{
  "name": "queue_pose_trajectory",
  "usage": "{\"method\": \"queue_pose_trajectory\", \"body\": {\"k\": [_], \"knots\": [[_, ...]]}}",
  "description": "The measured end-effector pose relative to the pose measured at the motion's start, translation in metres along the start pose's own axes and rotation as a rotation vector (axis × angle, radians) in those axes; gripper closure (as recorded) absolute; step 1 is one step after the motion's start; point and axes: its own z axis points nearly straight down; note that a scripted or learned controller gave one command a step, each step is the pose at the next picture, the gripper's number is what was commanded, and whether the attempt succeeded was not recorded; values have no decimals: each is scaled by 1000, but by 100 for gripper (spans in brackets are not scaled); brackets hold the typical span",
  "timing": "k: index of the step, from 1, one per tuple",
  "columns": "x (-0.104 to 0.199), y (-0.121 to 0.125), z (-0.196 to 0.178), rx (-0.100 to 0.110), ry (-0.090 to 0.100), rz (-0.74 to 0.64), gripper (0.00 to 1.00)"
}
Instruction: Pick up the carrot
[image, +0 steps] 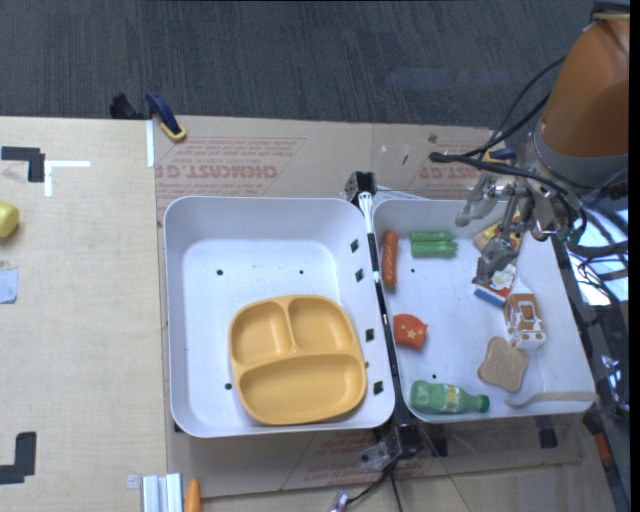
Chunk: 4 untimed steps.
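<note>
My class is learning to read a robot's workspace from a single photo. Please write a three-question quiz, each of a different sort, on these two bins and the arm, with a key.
1. True or false: the carrot lies in the same bin as the yellow divided plate.
2. Multiple choice: what lies next to the carrot, further from the divider? A) the green bottle B) the green pepper C) the bread slice
3. Fill in: the gripper hangs over the ____ bin.

Key
1. False: the carrot is in the right bin, against the divider; the plate is in the left bin.
2. B
3. right
</note>
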Motion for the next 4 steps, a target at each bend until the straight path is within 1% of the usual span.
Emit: {"method": "queue_pose_trajectory", "body": {"k": [1, 2, 3, 4], "knots": [[86, 27, 66, -2, 2, -396, 0], [92, 133, 75, -4, 2, -624, 0], [90, 205, 172, -2, -10, -531, 0], [88, 259, 168, 17, -19, -695, 0]]}}
